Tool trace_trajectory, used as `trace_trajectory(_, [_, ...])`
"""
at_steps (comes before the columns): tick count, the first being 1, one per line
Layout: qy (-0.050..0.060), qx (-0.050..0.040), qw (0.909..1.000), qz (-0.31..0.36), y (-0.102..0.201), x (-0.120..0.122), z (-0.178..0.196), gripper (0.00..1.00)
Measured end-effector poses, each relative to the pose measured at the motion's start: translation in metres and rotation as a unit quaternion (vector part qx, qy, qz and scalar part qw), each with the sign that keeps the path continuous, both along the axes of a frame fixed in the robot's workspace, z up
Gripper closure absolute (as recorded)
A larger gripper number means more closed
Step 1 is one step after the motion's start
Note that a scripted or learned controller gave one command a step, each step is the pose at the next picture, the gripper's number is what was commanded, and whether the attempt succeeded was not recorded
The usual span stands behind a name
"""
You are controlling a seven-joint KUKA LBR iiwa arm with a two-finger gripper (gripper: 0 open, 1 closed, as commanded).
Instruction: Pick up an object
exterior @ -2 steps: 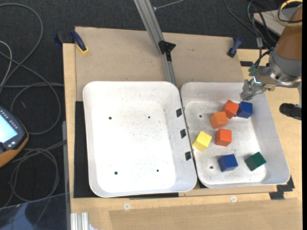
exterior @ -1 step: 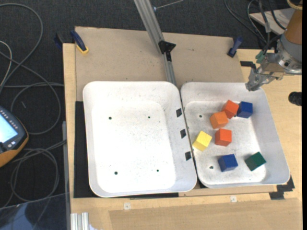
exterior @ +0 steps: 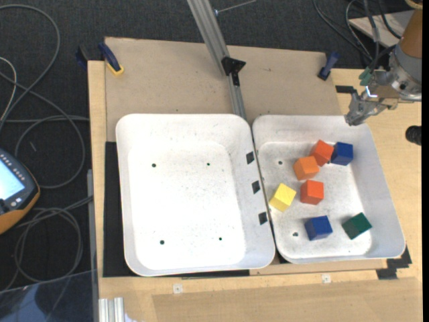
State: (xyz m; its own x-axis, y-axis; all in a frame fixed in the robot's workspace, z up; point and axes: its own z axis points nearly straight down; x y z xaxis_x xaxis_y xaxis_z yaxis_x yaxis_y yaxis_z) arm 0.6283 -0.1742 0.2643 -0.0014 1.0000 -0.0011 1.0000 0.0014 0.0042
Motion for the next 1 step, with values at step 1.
trace_trajectory(1, [0.002,0.0020,1.0000,0.003,0.0564,-0.0053,0.0060,1.00])
